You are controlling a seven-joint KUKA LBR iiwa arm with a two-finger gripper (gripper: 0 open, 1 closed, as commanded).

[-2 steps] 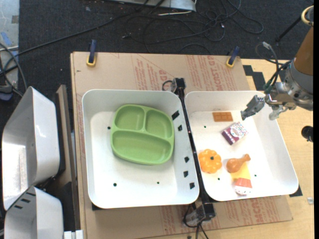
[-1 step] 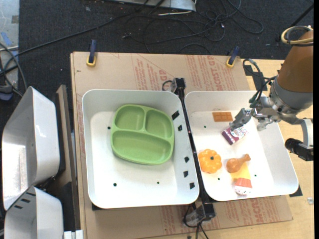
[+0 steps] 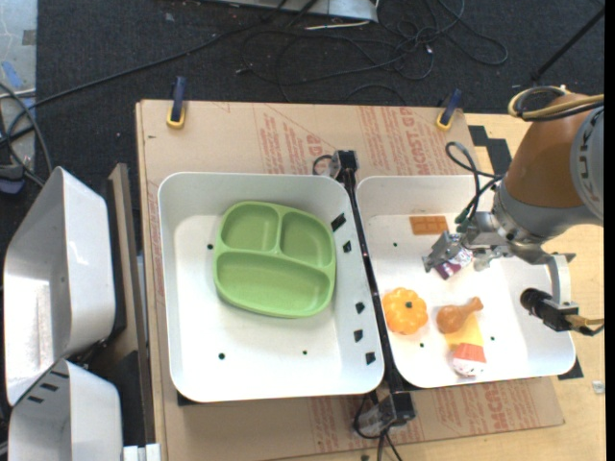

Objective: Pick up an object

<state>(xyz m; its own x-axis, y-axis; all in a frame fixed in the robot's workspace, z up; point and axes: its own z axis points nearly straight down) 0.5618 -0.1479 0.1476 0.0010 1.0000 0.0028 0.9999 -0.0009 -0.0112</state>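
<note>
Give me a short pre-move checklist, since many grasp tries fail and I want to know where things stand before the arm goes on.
1. Tool is over the right bin: ok.
2. A target lies at the tool: a small purple object shows at its tip: ok.
3. Object is between the fingers: cannot tell.
4. Other items stand apart from the tool: orange pumpkin, drumstick, small toy and orange card all lie separate: ok.
5. Green divided plate lies flat in the left bin, away from the arm: ok.
</note>
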